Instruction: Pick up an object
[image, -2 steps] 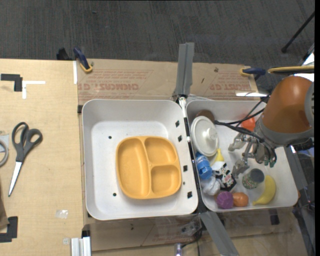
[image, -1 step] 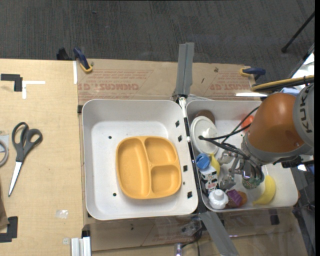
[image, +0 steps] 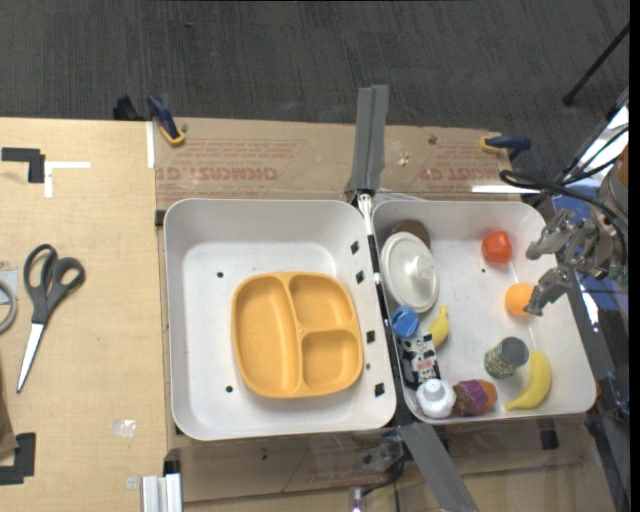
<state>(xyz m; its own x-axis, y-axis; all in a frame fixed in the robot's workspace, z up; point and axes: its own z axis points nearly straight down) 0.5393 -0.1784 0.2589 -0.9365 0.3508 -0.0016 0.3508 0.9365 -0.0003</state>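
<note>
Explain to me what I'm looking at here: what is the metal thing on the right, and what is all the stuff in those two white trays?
This is one photo from a camera fixed above a workbench, looking down at a slant. The metal thing is the end of a robot arm, reaching in from the right; its hand has two fingers and sits over the right edge of the right bin, near an orange ball. I see nothing between its fingers.

The left bin holds a yellow divided plate. The right bin holds many small things: a white lid, a red ball, a banana, a small can and a white bottle, among others.

Scissors lie on the bench to the left. The robot's job is simply to pick something up.
</note>
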